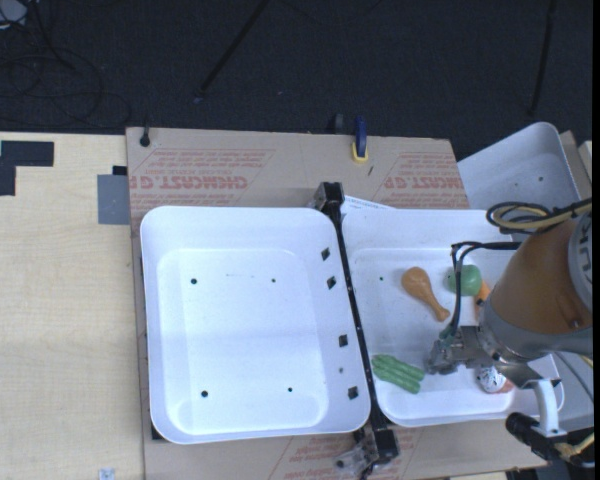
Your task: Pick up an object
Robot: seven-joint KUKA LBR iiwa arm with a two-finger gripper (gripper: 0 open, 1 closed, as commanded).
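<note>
Cardboard sheet (230,168) under 2 white bins (160,268); blue clamp (360,136) at its far edge.

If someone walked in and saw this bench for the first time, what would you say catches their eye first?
The grey arm with its orange band reaches in from the right, its gripper low over the right bin. There lie a tan drumstick-shaped toy, a green ribbed piece by the near wall and a green ball. The left bin beside it draws less notice.

Beyond my bench (50,318) of pale wood lies dark floor (280,48), strewn with black cables (40,58).
</note>
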